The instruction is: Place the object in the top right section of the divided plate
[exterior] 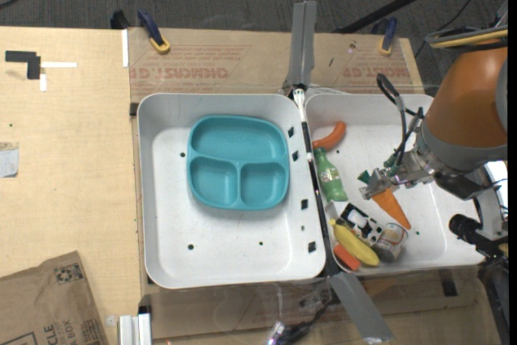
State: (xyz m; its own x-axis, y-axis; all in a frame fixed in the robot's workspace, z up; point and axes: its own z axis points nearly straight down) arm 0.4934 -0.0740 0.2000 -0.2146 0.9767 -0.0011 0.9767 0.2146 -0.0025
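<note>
A teal divided plate (238, 161) lies in the left bin (161, 198), with one wide section on its far side and two smaller ones on its near side. My gripper (375, 187) is low in the right bin (428, 246), right at the green leafy end of an orange toy carrot (393, 208). The carrot lies on the bin floor and points toward the near right. The wrist hides where the gripper meets the carrot, so I cannot tell whether it is touching it.
Also in the right bin are an orange sausage (329, 133), a green bottle (329, 175), a yellow banana (356, 245), a red piece (346, 258), a small can (392, 238) and a black-and-white item (355, 219). A grey divider (305, 133) separates the bins.
</note>
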